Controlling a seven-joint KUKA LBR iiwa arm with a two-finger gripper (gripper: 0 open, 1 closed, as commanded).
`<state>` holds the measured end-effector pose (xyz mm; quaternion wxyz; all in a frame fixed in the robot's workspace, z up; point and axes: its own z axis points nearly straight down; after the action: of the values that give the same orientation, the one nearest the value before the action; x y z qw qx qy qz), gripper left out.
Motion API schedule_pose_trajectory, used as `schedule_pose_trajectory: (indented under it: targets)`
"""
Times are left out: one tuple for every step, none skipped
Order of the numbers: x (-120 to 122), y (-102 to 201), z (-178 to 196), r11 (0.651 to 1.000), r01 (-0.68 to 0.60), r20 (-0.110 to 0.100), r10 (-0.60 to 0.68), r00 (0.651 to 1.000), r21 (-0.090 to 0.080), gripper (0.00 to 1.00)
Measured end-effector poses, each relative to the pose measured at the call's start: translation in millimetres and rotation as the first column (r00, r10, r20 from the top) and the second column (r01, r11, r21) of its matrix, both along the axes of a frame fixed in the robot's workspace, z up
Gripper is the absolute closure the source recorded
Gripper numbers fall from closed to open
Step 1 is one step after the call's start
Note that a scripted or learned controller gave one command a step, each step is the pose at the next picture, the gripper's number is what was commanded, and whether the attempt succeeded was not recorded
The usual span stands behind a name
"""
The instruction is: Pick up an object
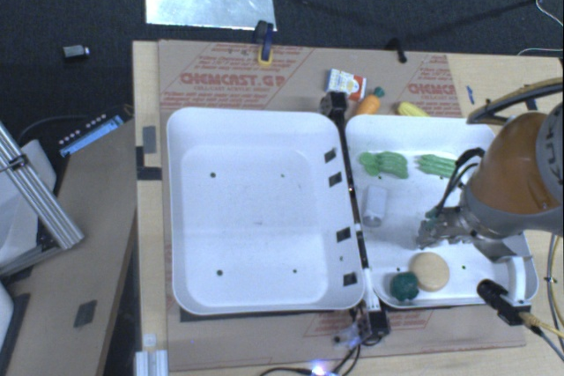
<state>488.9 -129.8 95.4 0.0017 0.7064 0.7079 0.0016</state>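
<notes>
Right bin point(493, 136) holding every candidate: tan round object point(431, 271) near the front wall, dark green ball point(404, 286) touching its left side, two green leafy pieces point(384, 164) and point(435, 164) toward the back, a pale translucent cylinder point(376, 205) near the divider. Left bin point(181, 189) bare of objects. Grey arm with orange band point(515, 172) reaching in from the right, wrist low over the right bin. Gripper point(434, 232) poised just above and behind the tan round object, apparently not touching it. Jaws too dark and too small to judge apart or together; cannot tell. Nothing visibly between them. Nearest target, by judgement: the tan round object, lying toward the front of the bin from the jaws, slightly left. No long axis to align with, being round; a short descent forward likely enough. Risk: green ball alongside getting nudged.
</notes>
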Motion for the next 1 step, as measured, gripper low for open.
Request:
schedule_pose_trajectory:
  targets:
    - [59.3, 74.6, 94.8, 1.0, -0.011, 0.008, 0.011, 1.0, 0.001, 1.0]
